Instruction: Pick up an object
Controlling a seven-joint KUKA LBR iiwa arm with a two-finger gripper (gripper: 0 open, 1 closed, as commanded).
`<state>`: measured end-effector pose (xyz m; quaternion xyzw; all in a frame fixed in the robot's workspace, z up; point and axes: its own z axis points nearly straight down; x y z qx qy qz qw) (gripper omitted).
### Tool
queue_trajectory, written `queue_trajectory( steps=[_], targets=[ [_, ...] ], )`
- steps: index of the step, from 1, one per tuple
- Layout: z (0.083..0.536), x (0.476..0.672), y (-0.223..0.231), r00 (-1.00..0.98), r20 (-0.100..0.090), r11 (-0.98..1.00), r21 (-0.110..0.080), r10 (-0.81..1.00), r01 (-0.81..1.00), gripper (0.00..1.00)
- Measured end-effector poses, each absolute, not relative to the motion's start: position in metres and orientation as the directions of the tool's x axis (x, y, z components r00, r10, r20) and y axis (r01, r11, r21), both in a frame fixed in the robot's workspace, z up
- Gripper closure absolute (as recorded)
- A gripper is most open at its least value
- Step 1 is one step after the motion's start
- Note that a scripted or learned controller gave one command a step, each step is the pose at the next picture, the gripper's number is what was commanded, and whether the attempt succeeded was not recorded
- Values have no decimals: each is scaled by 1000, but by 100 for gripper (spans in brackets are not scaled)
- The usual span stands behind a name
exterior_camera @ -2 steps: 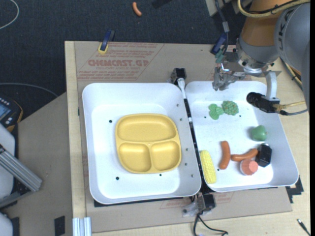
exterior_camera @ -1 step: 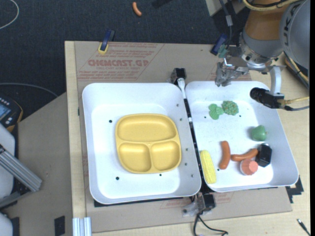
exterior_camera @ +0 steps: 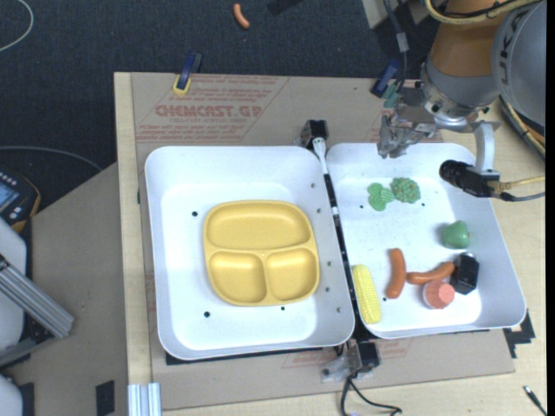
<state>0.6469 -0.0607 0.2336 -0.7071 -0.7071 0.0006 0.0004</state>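
The grey arm's hand [exterior_camera: 395, 143], fingers too small to read, hangs at the right white bin's [exterior_camera: 494, 306] far edge near the bumpy green plastic broccoli [exterior_camera: 393, 192], so a descent there risks striking the rim, not grasping.

Fixed overhead camera slants down on both bins [exterior_camera: 165, 232].

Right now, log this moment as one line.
phase: approach | gripper: above right bin far edge, nothing held | nearest: broccoli | yellow tray: left bin
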Motion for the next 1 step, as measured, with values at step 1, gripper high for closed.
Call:
queue_trajectory(
  steps=[1],
  targets=[
    [218,644,-62,0,0,0,-3,1000,1000,100]
  ],
)
